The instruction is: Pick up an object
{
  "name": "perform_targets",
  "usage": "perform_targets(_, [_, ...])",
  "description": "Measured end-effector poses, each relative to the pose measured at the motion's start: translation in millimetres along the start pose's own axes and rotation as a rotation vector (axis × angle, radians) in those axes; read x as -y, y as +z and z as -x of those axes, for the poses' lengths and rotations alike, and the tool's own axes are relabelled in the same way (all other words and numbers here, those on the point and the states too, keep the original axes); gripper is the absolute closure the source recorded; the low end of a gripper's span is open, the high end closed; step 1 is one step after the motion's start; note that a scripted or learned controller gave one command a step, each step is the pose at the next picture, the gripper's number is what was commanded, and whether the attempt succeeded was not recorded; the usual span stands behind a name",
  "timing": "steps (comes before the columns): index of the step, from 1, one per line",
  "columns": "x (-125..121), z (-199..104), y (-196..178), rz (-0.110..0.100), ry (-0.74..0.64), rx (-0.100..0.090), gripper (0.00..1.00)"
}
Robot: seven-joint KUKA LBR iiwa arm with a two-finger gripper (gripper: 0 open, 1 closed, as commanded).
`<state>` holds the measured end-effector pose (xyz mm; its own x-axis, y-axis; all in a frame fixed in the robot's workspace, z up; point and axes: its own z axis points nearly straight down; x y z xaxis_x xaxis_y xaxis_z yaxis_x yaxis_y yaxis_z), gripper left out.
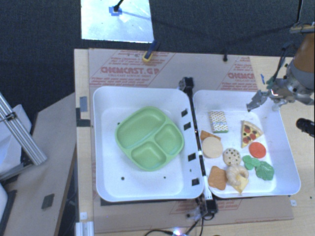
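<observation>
Two-finger metal jaws (pixel 263 101) hang at the upper right corner of the right shallow white bin (pixel 285 146), fingers spread apart, nothing between them, touching no item. Toy food lies below: triangular pizza slice (pixel 250 132), round red tomato slice (pixel 257 150), speckled cookie (pixel 231 156). Green sectioned plastic plate (pixel 149 137) sits in the left white bin (pixel 106 107).

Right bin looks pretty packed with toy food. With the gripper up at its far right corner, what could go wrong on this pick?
1. The cookie, green pieces and tan pieces lie crowded together, so a descent there may nudge neighbours or catch two.
2. The pizza slice and red disc look flat, so the fingers may slip over them.
3. The gripper hovers near the right bin rim, so a low move could clip it.
</observation>
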<state>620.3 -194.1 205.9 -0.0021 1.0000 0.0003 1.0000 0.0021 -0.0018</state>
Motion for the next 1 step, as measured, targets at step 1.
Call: perform_targets(1, [-1.3, 4.4, 61.5, -0.001, 0.001, 0.0, 0.0])
